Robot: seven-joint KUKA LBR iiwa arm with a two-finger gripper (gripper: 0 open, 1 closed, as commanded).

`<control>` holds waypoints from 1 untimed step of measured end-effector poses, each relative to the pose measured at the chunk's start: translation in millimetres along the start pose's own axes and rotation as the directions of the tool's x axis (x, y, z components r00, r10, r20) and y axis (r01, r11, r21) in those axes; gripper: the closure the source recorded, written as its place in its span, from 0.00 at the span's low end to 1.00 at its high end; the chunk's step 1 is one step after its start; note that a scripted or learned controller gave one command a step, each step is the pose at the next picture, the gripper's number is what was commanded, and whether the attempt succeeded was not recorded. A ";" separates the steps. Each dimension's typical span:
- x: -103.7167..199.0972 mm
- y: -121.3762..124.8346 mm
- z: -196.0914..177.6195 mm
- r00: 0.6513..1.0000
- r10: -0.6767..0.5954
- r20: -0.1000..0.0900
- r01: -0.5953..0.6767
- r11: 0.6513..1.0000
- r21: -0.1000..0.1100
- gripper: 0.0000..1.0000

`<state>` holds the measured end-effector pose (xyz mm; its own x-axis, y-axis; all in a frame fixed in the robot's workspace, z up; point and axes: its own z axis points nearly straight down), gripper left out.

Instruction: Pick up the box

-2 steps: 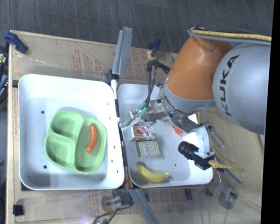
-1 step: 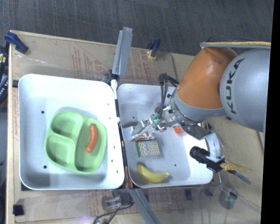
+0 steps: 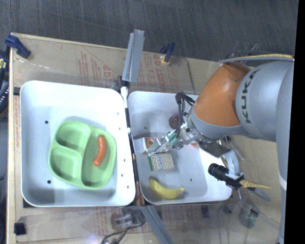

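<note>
Box [image 3: 162, 161] lies just below the pincer [image 3: 158, 146], whose state cannot be told; approach step, descent and closure needed next.

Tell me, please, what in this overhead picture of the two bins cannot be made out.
- Gripper, camera view: too small and cluttered to tell whether it grips the box just below it.
- Box: print too small to read.
- Dark round object in the right bin: partly hidden by the arm.
- Right bin's far side: covered by the arm.
</note>
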<state>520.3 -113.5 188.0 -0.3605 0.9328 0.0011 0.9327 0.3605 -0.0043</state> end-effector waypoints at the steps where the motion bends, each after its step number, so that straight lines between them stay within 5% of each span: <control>1: -21.4 -16.3 93.0 0.999 0.038 0.003 -0.038 0.999 -0.008 0.00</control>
<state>512.4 -139.4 95.1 -0.3250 0.9457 -0.0023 0.9457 0.3250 0.0041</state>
